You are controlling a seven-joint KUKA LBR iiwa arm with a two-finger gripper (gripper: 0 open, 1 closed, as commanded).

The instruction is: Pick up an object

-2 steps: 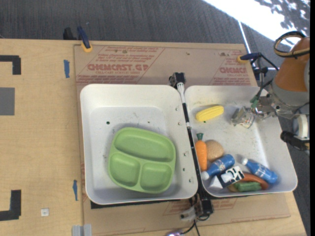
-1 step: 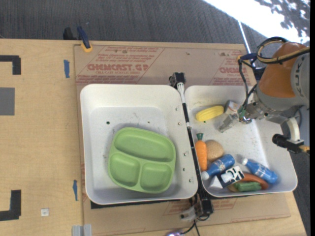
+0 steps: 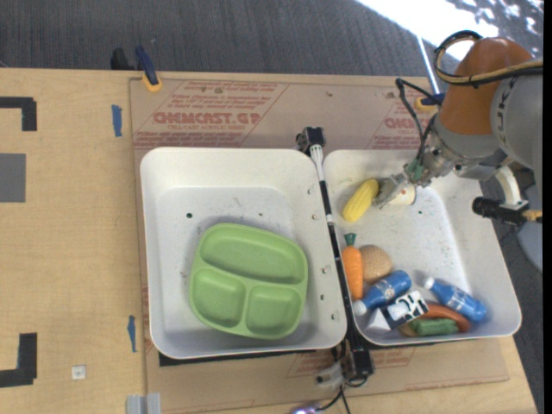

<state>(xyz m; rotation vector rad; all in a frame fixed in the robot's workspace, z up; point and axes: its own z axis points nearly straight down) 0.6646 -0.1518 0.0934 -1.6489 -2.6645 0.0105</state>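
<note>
My gripper (image 3: 404, 184) reaches down into the far part of the right bin (image 3: 470, 231), right over a small cream piece (image 3: 402, 198). A yellow corn cob (image 3: 360, 198) lies just left of it, slanted. Whether the cream piece is gripped cannot be made out. Nearer the front of this bin lie an orange carrot (image 3: 353, 270), a tan round lump (image 3: 375, 261), a blue bottle (image 3: 385, 288), a black-and-white item (image 3: 405, 307), a second blue bottle (image 3: 459, 300) and a red and green piece (image 3: 435, 321).
The left bin (image 3: 172, 197) holds a green divided plate (image 3: 250, 279). A black clamp (image 3: 310, 138) sits at the far end of the wall between the bins. The arm's orange band (image 3: 483, 84) hangs over the bench's far right corner.
</note>
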